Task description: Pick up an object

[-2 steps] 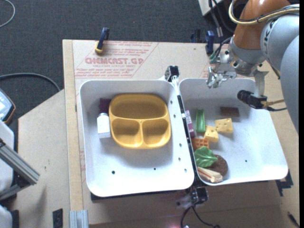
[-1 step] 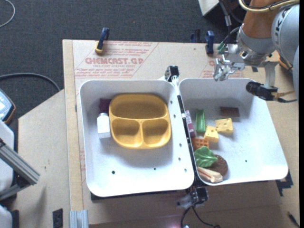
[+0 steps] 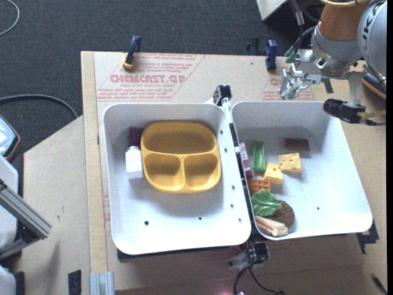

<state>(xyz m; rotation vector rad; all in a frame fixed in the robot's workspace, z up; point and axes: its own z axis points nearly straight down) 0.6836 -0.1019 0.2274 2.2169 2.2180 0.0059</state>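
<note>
The two white bins [image 3: 123, 226] sit side by side, below and to the left of the pincer [image 3: 292, 88]. The big yellow tray [image 3: 180, 155] lies in the far-left bin, well apart from the pincer. The pincer hangs above the top edge of the near bin. Its fingers look a little apart, with nothing between them. Below it lie the green leaf [image 3: 265, 201], the holey cheese [image 3: 290, 163], the green pepper [image 3: 258, 155] and the small brown block [image 3: 296, 144].
</note>
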